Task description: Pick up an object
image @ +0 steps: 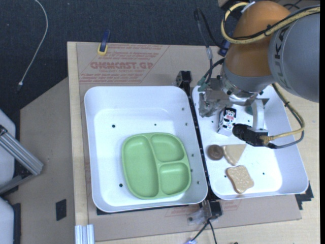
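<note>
The gripper [227, 117] is seen low over the right bin [284, 182], its opening impossible to judge, while a toast slice [240, 179] is left lying nearer the front.

Robotics lab setup, pretty clearly

Big grey-and-orange arm [269, 44] over two white bins [101, 136] on a cardboard-topped counter [127, 65], loose cables [30, 14] on dark carpet [127, 9], aluminium framing [18, 149] at the side.

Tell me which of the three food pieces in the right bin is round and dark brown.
The small cookie, leftmost of the three. The wedge beside it and the toast slice below are pale tan.
</note>
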Motion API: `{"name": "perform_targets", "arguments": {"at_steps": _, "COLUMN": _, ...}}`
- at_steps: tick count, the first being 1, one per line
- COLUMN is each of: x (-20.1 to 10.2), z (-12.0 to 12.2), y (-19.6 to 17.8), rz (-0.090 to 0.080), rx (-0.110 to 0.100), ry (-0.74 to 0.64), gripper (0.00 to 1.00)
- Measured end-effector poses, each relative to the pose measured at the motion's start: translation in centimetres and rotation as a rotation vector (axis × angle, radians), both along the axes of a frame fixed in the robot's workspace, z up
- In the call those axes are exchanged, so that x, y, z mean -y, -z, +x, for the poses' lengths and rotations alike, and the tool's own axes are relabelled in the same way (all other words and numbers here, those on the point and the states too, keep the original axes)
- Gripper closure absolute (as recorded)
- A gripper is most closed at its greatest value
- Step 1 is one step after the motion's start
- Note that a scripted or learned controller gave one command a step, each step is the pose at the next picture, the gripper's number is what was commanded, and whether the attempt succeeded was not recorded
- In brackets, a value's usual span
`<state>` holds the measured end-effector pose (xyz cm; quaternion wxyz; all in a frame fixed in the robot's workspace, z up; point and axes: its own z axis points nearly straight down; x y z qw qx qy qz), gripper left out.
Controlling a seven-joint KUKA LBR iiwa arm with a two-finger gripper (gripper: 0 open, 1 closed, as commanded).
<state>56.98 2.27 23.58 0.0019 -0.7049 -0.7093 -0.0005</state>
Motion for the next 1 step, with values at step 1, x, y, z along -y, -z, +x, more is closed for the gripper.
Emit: {"name": "perform_targets", "arguments": {"at_steps": 1, "x": -5.22, "z": -2.14, "y": -0.51, "rz": 0.0, "rx": -0.001, "ry": 0.0, "gripper": 1.0}}
